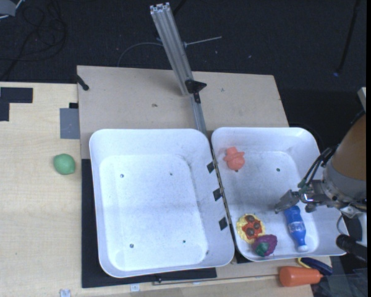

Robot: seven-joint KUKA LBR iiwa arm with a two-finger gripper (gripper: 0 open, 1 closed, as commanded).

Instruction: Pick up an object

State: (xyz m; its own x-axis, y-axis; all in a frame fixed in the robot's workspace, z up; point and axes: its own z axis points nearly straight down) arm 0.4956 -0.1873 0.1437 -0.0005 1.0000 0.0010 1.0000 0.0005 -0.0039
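The gripper [292, 202] hangs low in the right bin [266, 136], near its right wall, just above the top end of the blue bottle [296, 226]; whether it is wide or narrow I cannot tell. The bottle lies flat near the bin's front right corner, cap end toward the front edge. A yellow toy [250, 226] and a purple toy [265, 245] lie beside it near the front edge; an orange toy [235, 158] sits well apart, toward the back. A good grasp would probably straddle the bottle's middle, across its narrow width, dropping straight down clear of the wall.
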